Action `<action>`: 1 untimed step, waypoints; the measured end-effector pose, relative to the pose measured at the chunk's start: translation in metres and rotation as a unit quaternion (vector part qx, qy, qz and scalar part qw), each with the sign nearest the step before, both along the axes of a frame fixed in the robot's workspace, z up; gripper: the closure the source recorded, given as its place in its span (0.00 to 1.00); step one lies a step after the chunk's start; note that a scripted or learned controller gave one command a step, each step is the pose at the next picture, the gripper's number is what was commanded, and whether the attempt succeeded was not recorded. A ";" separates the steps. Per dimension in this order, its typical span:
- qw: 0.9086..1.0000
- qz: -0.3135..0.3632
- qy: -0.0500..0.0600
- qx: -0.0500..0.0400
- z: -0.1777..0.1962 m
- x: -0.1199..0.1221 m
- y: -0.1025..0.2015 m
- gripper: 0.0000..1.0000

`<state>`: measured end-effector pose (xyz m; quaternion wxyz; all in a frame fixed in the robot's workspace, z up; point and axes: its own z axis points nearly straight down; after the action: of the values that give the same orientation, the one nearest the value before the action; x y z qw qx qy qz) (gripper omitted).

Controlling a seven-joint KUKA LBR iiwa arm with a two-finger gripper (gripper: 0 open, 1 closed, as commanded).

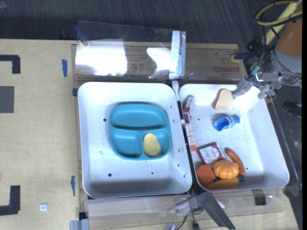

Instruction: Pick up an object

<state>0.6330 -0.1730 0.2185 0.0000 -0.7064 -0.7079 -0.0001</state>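
The pincer (pixel 250 86) hangs over the far right corner of the right bin (pixel 268 143), and whether it is open or closed I cannot tell; nothing is visibly caught in it. Just beside it to the left lies a tan bread-like piece (pixel 223 99). Nearer the middle of that bin sits a small blue object (pixel 224 123), and at the near edge a cluster: a small packet (pixel 210 153), an orange pumpkin (pixel 226 169) and a red piece (pixel 205 172). In the left bin (pixel 91 143) a blue divided tray (pixel 136 123) carries a yellow lemon-like piece (pixel 152 144) in its near right compartment. Both bins rest on the worktop (pixel 38 128).
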 end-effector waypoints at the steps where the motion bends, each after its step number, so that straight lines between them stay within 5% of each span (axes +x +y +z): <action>1: 1.000 -0.010 0.005 0.001 -0.098 0.008 -0.025 0.00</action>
<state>0.6414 -0.1977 0.1206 0.0039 -0.7133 -0.7009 0.0028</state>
